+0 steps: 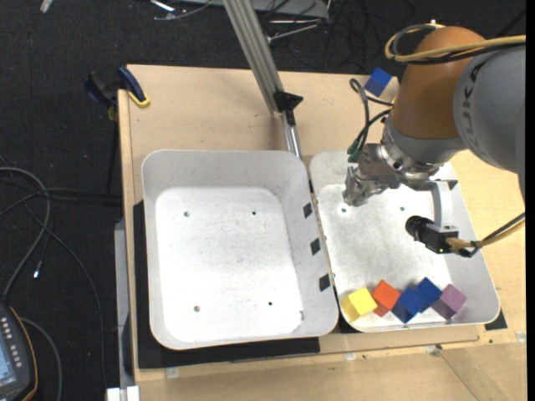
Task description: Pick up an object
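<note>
Where my arm reaches in from the right, my gripper (355, 192) hangs over the far left part of the right bin (368, 232); I cannot tell how it is set or whether it has hold of anything. 4 small blocks lie in a row along that bin's near edge: 1 yellow block (360, 303), 1 orange block (385, 296), 1 blue block (417, 298), 1 purple block (450, 301). 2 white bins in all; the left bin (226, 241) lies beside the right one.

- A pale wooden counter (209, 115) stands on a dark carpeted floor (50, 48).
- Black cables (25, 215) trail across the floor at left.
- A slanted metal pole (251, 44) rises from the counter's far side.
- A blue-and-yellow clamp (125, 86) grips the counter's corner.
</note>
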Motion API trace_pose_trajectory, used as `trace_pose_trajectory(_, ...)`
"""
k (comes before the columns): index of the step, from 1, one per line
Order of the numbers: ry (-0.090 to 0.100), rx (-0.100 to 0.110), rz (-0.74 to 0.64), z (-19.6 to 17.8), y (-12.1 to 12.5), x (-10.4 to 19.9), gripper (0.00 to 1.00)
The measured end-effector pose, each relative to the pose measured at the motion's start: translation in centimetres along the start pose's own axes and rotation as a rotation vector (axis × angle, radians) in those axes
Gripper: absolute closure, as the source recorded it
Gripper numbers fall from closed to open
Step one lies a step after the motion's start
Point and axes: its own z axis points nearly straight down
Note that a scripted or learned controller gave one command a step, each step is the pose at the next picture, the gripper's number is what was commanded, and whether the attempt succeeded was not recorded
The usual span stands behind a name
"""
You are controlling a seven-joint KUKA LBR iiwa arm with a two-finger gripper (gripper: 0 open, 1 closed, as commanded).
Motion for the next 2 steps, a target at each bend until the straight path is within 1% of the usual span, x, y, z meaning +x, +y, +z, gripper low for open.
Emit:
trace_pose_trajectory(1,0.006,-0.002,-0.017,3.1,2.0,7.0,1.0)
trace_pose_trajectory(2,0.006,-0.009,-0.016,0.1,4.8,10.5,1.0)
